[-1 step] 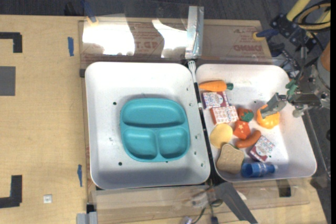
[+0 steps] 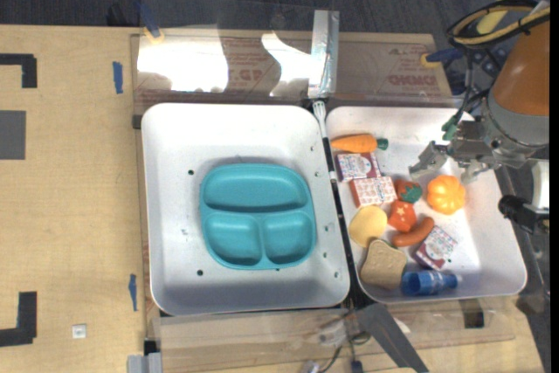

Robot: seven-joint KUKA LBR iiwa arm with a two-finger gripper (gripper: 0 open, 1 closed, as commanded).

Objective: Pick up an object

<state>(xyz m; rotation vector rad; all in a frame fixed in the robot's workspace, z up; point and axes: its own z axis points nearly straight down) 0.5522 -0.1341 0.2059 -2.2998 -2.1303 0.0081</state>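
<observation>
So the gripper [image 2: 456, 160] is hanging over the upper right part of the right bin [image 2: 498, 275], fingers spread open with nothing between them. The orange [image 2: 445, 194] sits just below the gripper, pretty much right under the fingertips. Left of the orange there's a red tomato [image 2: 403, 215], and a carrot [image 2: 354, 142] lies further off toward the bin's upper left corner.

The gripper [image 2: 456, 162] hangs over the right bin [image 2: 498, 271], just above an orange [image 2: 446, 193]. To its left lie a carrot [image 2: 354, 143] and two cartons [image 2: 364, 178]. Further left, the other bin [image 2: 166, 144] holds a teal tray [image 2: 257, 215].
</observation>
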